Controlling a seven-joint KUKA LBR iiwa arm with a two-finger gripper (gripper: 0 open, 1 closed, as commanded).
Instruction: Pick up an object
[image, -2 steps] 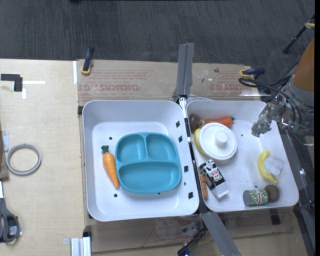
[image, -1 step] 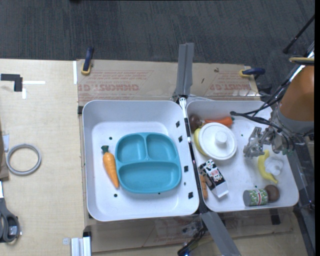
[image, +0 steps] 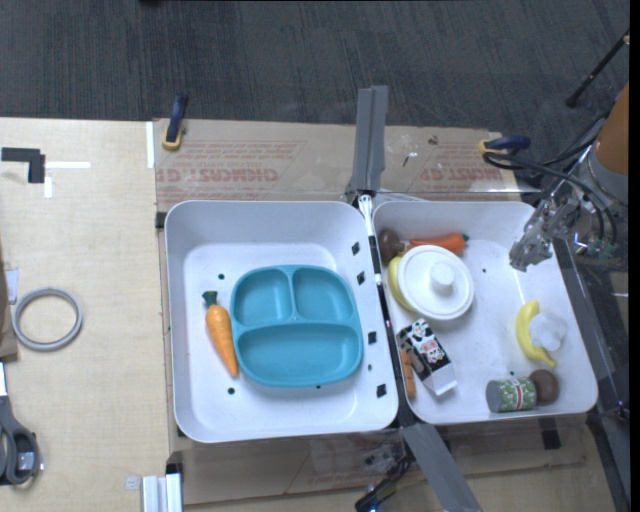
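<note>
My gripper (image: 528, 250) hangs over the right bin's (image: 500, 395) far right side, above bare white floor, with nothing seen between its fingers. Below it lies a yellow banana (image: 530, 335) with a white piece next to it. A white lidded pot (image: 437, 282) on a yellow saucer stands at the bin's left, with a small orange carrot (image: 445, 242) behind it. A cow-print milk carton (image: 430, 355) lies at the front left. A green can (image: 511, 394) and a brown ball (image: 544, 383) rest at the front right.
The left bin (image: 190, 400) holds a blue divided plate (image: 296, 325) and an orange carrot (image: 221, 333) beside it. A roll of tape (image: 43, 318) and scissors (image: 15, 450) lie on the bench at the left. Blue clamps sit at the back edge.
</note>
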